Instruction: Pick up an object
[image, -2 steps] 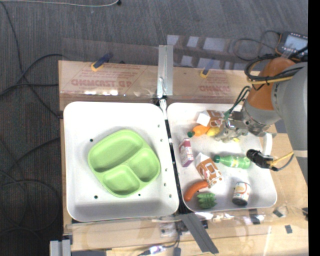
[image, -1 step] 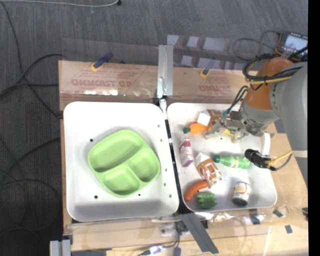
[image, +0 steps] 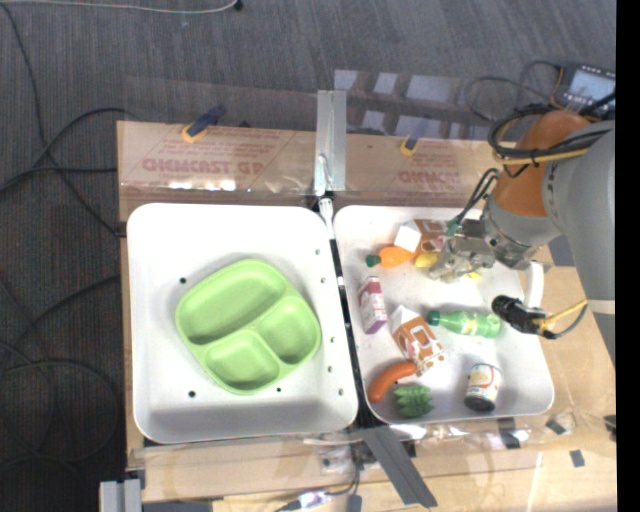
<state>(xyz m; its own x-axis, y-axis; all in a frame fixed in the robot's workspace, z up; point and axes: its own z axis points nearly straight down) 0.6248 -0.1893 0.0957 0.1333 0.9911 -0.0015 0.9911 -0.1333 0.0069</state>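
Yellow lemon (image: 425, 261) lies just left of the gripper (image: 458, 262), grip unclear.

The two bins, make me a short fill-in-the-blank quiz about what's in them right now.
1. The green divided tray lies in the ____ bin of the camera view.
2. The divided tray has ____ compartments.
3. The green bottle in the other bin lies on its ____.
4. The gripper hangs over the ____ bin of the camera view.

Missing words: left; three; side; right
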